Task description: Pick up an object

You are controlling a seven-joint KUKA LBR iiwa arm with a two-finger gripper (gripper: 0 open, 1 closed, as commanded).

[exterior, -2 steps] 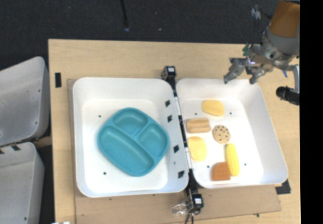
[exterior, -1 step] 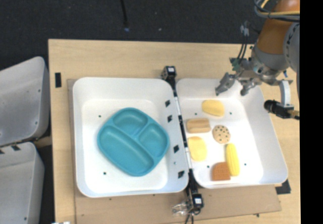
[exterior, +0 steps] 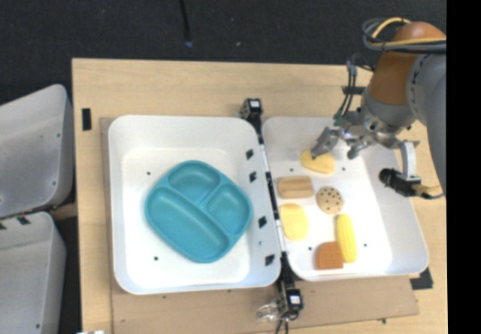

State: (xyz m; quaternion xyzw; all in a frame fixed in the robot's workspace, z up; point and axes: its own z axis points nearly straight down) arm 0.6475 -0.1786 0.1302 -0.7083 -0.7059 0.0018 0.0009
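Item: tool (exterior: 340, 146), two fingers standing apart, hovering over the far end of the right bin (exterior: 391, 246), nothing showing between the fingers. One fingertip is sitting just above the pale yellow heart-shaped piece (exterior: 319, 163); whether it is touching cannot be told.

Item: likely target, the yellow heart-shaped piece, lying flat on the bin floor at the far end of the right bin, nearest the tool of all the pieces.

Handling note, as judgement: the tool is looking offset toward the arm side of the piece. Centring the fingers so they are straddling the piece before descending should be giving a firmer hold; the piece is looking low and flat, so the fingers would need to be reaching close to the floor.

Other contents, placed from the heart-shaped piece:
- tan bread-like block (exterior: 294, 187), just nearside of it
- round cookie with dark specks (exterior: 329, 199), nearside, toward the arm
- yellow rounded piece (exterior: 293, 220), beyond the block
- corn cob (exterior: 346, 238) and orange-brown block (exterior: 329, 256), well apart, at the near end

Obstruction: the tan block and cookie are lying close enough to be crowding a wide approach.

Left bin (exterior: 120, 174): holding a blue divided plate (exterior: 197, 210), well apart, not interfering. Both bins are resting on the tabletop (exterior: 90, 77).
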